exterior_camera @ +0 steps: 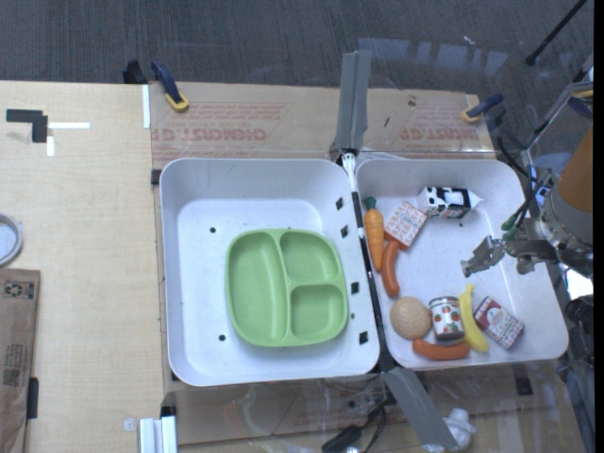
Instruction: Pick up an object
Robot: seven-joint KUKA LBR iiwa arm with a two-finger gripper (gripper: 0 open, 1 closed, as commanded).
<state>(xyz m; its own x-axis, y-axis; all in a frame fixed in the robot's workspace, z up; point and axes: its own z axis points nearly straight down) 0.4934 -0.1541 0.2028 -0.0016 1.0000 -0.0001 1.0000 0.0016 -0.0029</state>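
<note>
- The gripper (483,256) hangs over the right bin (528,345), jaws spread wide, holding nothing.
- Near it lie a yellow banana (471,319), a can (444,316), a red carton (498,322) and a tan egg (410,317).
- A green 3-part tray (287,288) sits in the left bin (189,253).

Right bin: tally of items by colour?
Orange: 3, namely the carrot, one sausage, another sausage
Yellow: 1, banana
Tan: 1, egg-shaped ball
Black-and-white: 1, toy cow
Red/white packaging: 3, namely the packet, can, carton
Total: 9
</note>
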